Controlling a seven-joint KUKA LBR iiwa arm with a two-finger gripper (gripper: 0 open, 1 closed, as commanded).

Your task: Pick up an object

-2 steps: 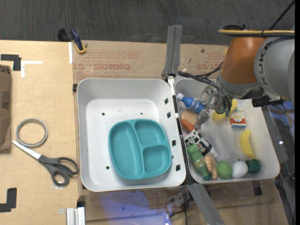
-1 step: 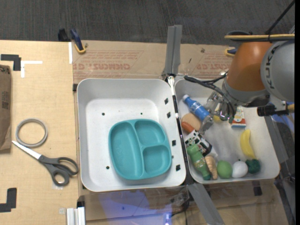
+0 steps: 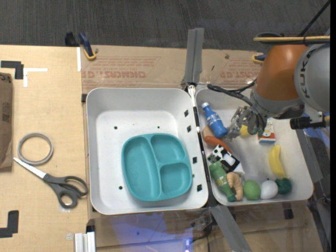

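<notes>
**Gripper low in right bin, nothing confirmed in hand**

Status: the gripper (image 3: 242, 124) hangs in the upper part of the right bin (image 3: 302, 161), with the blue bottle (image 3: 213, 121) just beside it at 9 o'clock. Whether the pincer is apart or together cannot be told; the metal parts are bunched and blurred, and no object shows between them.

Candidates: the blue bottle is the nearest thing. An orange piece (image 3: 212, 139) lies just below it, a black-and-white toy (image 3: 224, 157) at 7 o'clock from the gripper, a yellow banana (image 3: 276, 160) at 4 o'clock. Further items crowd the bottom wall.

Recommendation: in my judgement the bottle is the sound choice. It lies slanted near the bin's left wall, so the pincer should straddle its narrow width, square to its long axis, and clear the wall before closing.

Surroundings: the left bin (image 3: 105, 109) holds a teal divided plate (image 3: 157, 166). On the wooden bench (image 3: 42, 93), well apart at 9 o'clock, lie scissors (image 3: 55, 182) and a tape roll (image 3: 35, 148).
</notes>
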